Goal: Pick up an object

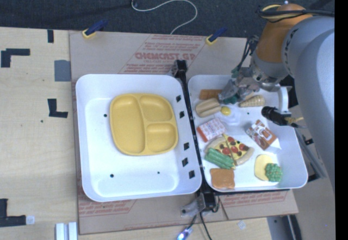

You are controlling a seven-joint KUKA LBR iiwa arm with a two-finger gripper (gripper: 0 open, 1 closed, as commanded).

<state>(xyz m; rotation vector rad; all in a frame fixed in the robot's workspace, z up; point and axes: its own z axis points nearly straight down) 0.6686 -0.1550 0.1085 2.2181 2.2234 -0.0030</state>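
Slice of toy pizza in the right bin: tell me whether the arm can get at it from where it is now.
Probably yes. The flat toy pizza slice lies face up with nothing on top; the end effector hangs over the same bin's far end. The green toy piece crowds its near edge, which may hamper a grip.

On my feed, two bins sit side by side at frame centre. The left bin (87, 125) holds a divided plate (144, 124). The right bin (291, 171) holds toy foods: a hot dog (208, 106) at its upper left, a pizza slice (232, 149) centre, broccoli (273, 172) lower right.
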